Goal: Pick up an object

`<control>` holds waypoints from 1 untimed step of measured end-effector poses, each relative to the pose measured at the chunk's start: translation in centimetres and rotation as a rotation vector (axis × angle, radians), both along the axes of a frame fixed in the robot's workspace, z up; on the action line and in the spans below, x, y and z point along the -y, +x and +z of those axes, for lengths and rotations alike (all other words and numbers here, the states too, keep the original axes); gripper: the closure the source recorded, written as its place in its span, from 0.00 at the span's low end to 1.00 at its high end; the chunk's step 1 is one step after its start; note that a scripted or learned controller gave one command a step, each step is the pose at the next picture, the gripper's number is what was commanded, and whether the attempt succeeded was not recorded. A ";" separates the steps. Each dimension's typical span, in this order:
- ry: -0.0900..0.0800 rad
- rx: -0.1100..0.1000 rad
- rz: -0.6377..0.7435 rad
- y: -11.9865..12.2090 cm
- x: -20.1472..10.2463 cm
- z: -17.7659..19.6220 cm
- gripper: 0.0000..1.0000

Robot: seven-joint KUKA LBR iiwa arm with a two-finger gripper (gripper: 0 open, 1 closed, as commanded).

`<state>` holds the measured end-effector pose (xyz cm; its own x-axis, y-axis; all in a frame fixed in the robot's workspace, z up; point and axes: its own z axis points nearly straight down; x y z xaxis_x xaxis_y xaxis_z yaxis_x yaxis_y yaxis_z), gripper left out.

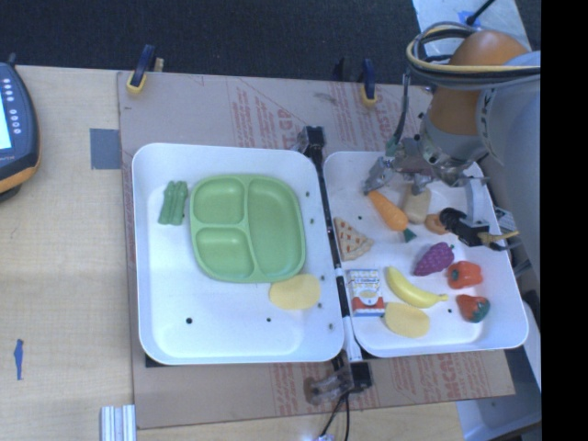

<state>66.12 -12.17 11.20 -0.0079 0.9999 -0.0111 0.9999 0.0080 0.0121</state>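
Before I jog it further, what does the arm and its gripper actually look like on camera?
The arm is pale grey with a rounded orange band above the wrist. A looped cable bundle, black with a yellow strand, circles the top of that band. Below sits a metallic grey gripper of angular linkages, with a black attachment off to one side.

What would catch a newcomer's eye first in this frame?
The green divided plate in the left bin stands out most. Next comes the toy food crowded in the right bin: a carrot, banana and purple grapes. The arm's end effector hangs over that bin's far end, beside the carrot.
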 end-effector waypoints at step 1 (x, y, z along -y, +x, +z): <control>0.011 -0.019 -0.001 -1.2 -1.8 -2.1 0.00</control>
